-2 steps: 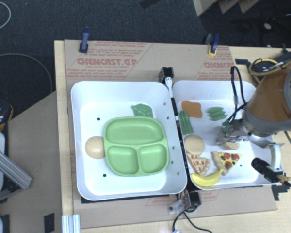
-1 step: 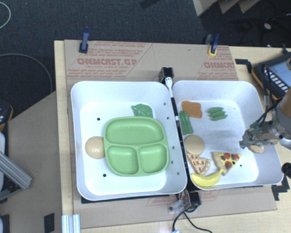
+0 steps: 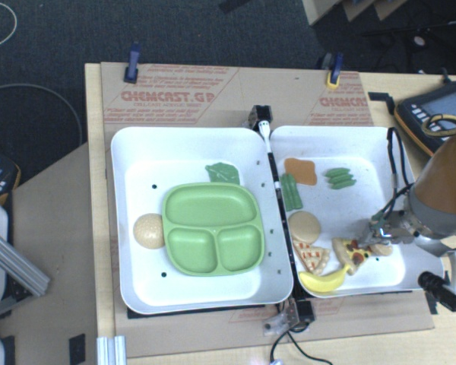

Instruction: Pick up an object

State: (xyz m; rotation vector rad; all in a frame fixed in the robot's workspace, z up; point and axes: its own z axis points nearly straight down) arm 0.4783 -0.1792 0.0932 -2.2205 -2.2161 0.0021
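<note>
The right bin [image 3: 349,147] holds an orange slab [image 3: 301,171], green beans [image 3: 339,177], a green stick [image 3: 291,192], a round beige piece [image 3: 305,225], a waffle [image 3: 310,258], a banana [image 3: 323,281] and a small yellow-and-red food piece [image 3: 352,251]. My gripper [image 3: 380,233] is low in this bin's right half, just right of and above the small yellow-and-red piece. The wrist hides its tips. In the left bin [image 3: 125,204] lie a green divided plate [image 3: 213,226], a beige bun [image 3: 148,230] and a green leaf [image 3: 223,173].
The arm [image 3: 441,192] comes in over the right bin's right wall. A black cable [image 3: 393,166] runs down that side. A blue clamp [image 3: 131,65] and a yellow clamp [image 3: 334,71] stand at the bench's back edge. A yellow-and-black device [image 3: 433,116] sits at the back right.
</note>
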